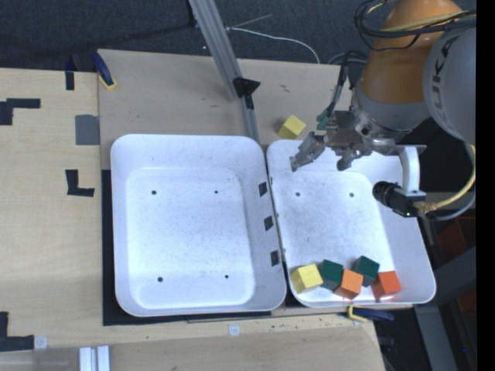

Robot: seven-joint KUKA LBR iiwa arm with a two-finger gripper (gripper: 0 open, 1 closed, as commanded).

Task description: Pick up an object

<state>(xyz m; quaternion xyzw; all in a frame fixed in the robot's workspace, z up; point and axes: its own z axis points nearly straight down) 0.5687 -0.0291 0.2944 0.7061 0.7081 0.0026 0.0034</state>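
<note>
- The gripper point(325, 155) is seen above the far edge of the right bin point(402, 230), its two fingers spread apart with nothing between them.
- Five blocks are clustered at the right bin's near edge: a yellow block point(307, 276), two dark green blocks point(332, 271) (one further right), an orange block point(350, 283) and a red-orange block point(386, 284).
- Another yellow cube point(292, 126) is seen on the bench, beyond the bins.
- The left bin point(189, 222) lies alongside.
</note>
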